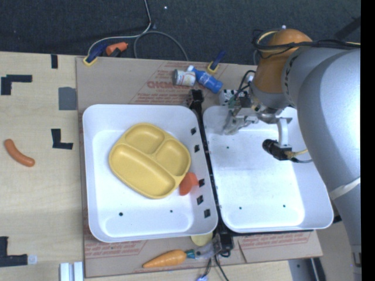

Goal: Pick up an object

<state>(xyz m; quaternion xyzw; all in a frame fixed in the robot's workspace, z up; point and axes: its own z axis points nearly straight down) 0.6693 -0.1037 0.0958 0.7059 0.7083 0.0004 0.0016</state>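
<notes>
The likeliest things to pick lie in the left bin. A yellow divided plate rests flat there, tilted on the diagonal, with three shallow compartments: one long one along its lower-left side and two smaller ones toward the upper right. It is a soft matte yellow with rounded corners and a raised rim. Just beside its lower-right corner, touching or nearly touching the rim, lies a small orange-red piece, rounded and much smaller than the plate; what it is cannot be told.

The right bin adjoins the left one along a dark seam with black clips. The gripper hangs over the upper-left corner of this right bin, near the bin's back wall and well apart from the plate. Whether it is wide or narrow cannot be told from this slant, and nothing is seen in its grasp. Above it sits the orange band and the broad grey arm, which covers the view's right side.

Outside the bins, an orange carrot lies on the cardboard below the left bin, a small sausage on the wooden bench at far left, and a blue-and-white bottle behind the bins.
</notes>
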